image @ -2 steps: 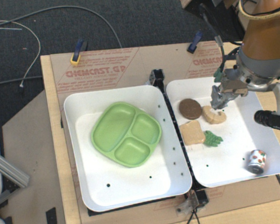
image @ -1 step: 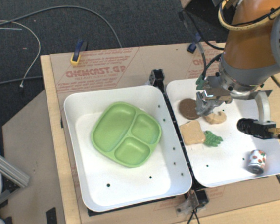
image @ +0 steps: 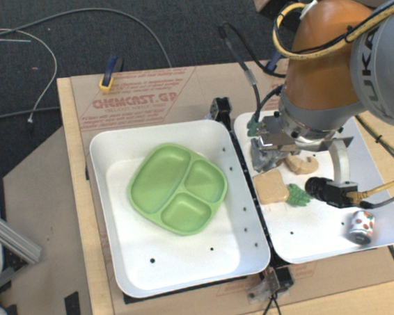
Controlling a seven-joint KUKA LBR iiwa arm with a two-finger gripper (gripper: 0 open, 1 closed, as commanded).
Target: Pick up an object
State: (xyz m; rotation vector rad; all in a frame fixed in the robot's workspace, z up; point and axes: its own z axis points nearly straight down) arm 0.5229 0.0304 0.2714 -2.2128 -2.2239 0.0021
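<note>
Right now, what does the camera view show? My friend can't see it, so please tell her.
A grey and orange robot arm reaches over the right white bin, its end effector low above a tan square block, a small green toy and a beige piece. The left white bin holds a green divided plate.

I see two bins side by side on my bench, touching along their inner edges. The left bin (image: 120,259) holds a divided plate (image: 178,187), lying near its middle, slightly toward the back. In the right bin (image: 311,246), my arm (image: 326,56) hangs over the back half. In front of it, near the bin's left wall, lies a flat slab (image: 271,187); a small leafy piece (image: 297,195) touches its right side. A small ball (image: 360,225) lies near the front right corner.
</note>
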